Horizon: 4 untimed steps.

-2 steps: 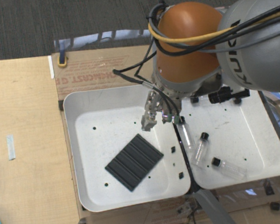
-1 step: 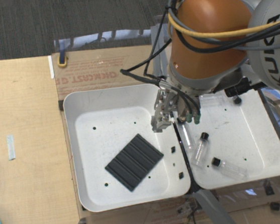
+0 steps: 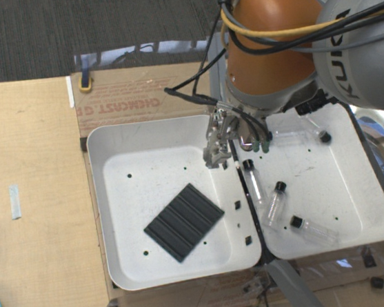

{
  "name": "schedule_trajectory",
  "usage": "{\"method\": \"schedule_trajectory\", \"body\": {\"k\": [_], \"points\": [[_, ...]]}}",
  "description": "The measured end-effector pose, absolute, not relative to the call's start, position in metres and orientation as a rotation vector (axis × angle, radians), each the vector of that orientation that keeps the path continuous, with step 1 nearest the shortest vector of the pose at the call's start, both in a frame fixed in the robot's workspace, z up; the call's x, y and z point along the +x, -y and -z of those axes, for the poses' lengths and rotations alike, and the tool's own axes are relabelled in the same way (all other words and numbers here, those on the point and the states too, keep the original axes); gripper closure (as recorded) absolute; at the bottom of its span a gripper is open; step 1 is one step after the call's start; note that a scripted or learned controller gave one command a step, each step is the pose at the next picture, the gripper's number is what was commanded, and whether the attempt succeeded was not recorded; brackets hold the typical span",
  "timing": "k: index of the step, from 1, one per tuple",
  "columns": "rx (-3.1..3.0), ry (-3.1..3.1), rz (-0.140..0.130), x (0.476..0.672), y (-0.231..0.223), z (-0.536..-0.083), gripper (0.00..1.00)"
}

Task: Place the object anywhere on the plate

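Trouble is brewing: your gripper (image 3: 229,145) is hovering over the bins' shared edge (grip state impossible to tell), and the vial (image 3: 252,180) lying against the right bin's (image 3: 370,221) left edge is risking a snag short of the plate (image 3: 184,221).

The scene is lit brightly and evenly from above, with the two white bins (image 3: 113,194) rendered near overexposure. Soft, short shadows are cast under the arm (image 3: 282,41) onto the bin rims. A broad highlight is seen on the orange band (image 3: 269,18), and a blown-out patch at the right edge. Focus is held throughout; slight softness is noted overall.
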<state>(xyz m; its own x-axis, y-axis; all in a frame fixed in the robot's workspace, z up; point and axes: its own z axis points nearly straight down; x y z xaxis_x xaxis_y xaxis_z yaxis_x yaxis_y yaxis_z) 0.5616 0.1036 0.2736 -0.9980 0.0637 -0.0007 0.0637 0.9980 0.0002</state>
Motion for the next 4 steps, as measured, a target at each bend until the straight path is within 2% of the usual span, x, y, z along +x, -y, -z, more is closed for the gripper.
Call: {"method": "schedule_trajectory", "body": {"k": [1, 2, 3, 4], "points": [[-0.725, -3.053, -0.002, 0.558, -0.092, -0.346, 1.0], [-1.207, -2.896, -0.002, 0.543, -0.07, -0.367, 1.0], [-1.718, -2.629, -0.003, 0.526, -0.117, -0.237, 1.0], [-1.719, -2.628, -0.004, 0.526, -0.116, -0.237, 0.0]]}}
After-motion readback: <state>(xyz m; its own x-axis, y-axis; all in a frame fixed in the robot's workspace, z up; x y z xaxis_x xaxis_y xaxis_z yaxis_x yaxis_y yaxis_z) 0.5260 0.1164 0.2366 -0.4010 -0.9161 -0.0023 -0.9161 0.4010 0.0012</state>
